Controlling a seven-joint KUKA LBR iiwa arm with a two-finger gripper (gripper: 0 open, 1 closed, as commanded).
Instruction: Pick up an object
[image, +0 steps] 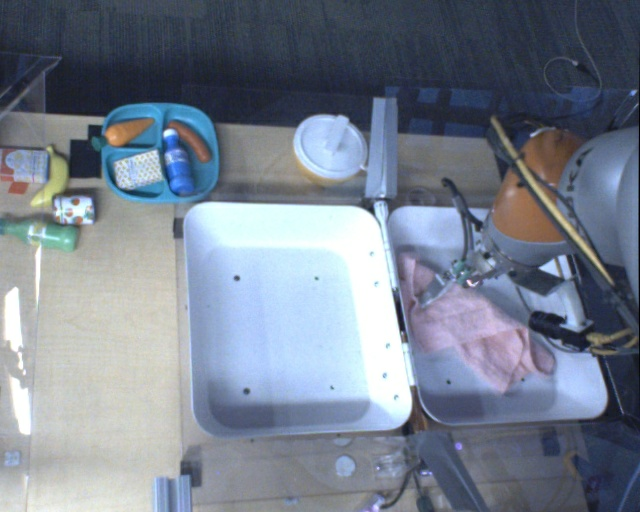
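A: Where is the tool (437, 291)?

B: In the right bin (590, 400), toward its ten o'clock corner. The arm (535, 200) comes in from three o'clock, orange band above the wrist, and slants down to the cloth (475, 325).

A: What cloth?

B: A pink one, crumpled. It runs from the bin's ten o'clock corner down toward five o'clock and covers much of the floor.

A: Does the tool have it?

B: The tip is right on the cloth's upper end, at about eleven o'clock of the heap. The fingers look thin and close together there, touching the fabric, but whether they are spread, pressed together or pinching cloth I cannot tell; they are too small and blurred.

A: And the left bin (290, 320)?

B: White, shallow, with a few small dark dots on its floor. It touches the right bin along a shared edge.

A: What else is on the tabletop (90, 350)?

B: At eleven o'clock, a blue divided tray (205, 130) with toy food: a carrot, a sausage, a blue bottle and a pale square. Near nine o'clock of the tray lie a banana (52, 178), a small carton (22, 165), a can (74, 209) and a green bottle (40, 234). At twelve o'clock, a white lidded cup (330, 148) stands just beyond the left bin.
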